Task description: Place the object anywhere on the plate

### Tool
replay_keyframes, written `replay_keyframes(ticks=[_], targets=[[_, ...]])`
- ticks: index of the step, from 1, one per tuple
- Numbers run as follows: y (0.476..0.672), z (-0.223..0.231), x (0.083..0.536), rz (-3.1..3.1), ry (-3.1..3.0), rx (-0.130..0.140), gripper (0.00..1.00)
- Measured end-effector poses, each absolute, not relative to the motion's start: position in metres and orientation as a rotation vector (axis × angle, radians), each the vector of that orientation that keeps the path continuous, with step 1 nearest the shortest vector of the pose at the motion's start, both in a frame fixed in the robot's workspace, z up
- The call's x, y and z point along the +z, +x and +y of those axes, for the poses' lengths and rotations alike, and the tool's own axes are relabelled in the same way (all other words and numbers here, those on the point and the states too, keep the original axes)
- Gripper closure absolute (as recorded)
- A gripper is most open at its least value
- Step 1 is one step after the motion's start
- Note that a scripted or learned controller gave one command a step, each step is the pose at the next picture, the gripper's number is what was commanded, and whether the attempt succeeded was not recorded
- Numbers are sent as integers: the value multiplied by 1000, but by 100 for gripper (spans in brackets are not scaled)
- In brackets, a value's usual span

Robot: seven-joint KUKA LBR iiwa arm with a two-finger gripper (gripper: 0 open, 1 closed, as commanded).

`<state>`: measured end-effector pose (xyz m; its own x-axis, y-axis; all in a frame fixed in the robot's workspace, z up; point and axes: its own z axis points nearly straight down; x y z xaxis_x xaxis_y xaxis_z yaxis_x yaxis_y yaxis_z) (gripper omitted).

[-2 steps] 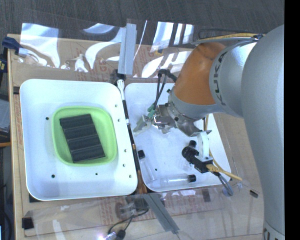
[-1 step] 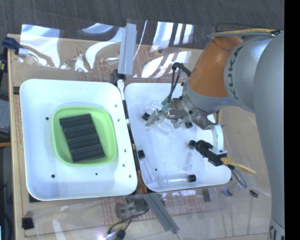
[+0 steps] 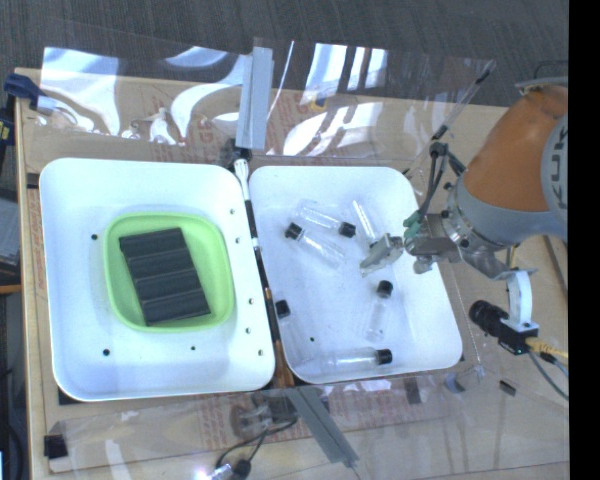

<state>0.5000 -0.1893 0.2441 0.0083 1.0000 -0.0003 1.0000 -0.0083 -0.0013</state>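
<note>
Fingers [image 3: 382, 251] hover inside right bin [image 3: 280, 208], near its right wall.

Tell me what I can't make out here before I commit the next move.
- Gripper over the right bin, camera view: too small and blurred to read its state or contents.
- Clear vials: transparent on white, so count and outlines uncertain.
- Plate: middle covered by the dark block.

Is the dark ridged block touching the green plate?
Touching. The camera view shows the dark ridged block lying flat inside the green plate, in the left bin, with green rim all around it.
</note>
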Motion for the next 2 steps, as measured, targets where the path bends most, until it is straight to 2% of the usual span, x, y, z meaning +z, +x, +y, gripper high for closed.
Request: replay_keyframes(ticks=[1,2], targets=[[479,-205,366,-2230,-2213,0,0],[495,-211,443,-2258,-2185,-1,0]])
